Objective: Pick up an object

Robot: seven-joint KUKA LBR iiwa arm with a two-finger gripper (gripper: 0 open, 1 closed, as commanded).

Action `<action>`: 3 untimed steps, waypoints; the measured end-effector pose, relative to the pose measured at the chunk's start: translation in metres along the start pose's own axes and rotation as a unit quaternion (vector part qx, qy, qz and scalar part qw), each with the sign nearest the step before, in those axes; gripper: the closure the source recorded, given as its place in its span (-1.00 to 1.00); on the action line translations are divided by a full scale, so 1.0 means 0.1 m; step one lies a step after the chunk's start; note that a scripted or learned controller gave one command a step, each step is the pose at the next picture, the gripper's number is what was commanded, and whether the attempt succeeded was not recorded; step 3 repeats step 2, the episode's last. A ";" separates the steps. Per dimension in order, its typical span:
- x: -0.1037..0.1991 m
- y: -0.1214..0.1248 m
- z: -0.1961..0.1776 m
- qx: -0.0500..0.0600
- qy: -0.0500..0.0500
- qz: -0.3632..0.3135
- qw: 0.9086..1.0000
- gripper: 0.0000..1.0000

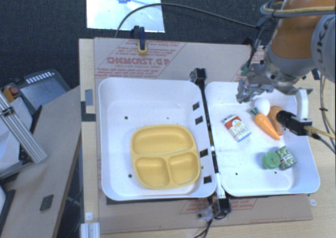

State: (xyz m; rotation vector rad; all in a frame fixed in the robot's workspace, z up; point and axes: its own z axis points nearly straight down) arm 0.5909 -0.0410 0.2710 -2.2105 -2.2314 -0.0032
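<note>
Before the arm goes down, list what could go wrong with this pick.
1. The egg, carrot and a brown item lie bunched together under the gripper; it may nudge them or grab two at once.
2. The egg looks round and could roll away.
3. The cluster sits near the right bin's far wall, which may block the descent.
</note>
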 end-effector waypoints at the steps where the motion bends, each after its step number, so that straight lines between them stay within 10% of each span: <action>1: 0.51 0.09 0.01 -0.001 0.000 0.000 1.000 1.00; 2: 1.11 0.14 0.17 0.000 0.000 0.000 1.000 1.00; 3: 1.11 0.14 0.17 0.000 0.000 0.000 1.000 1.00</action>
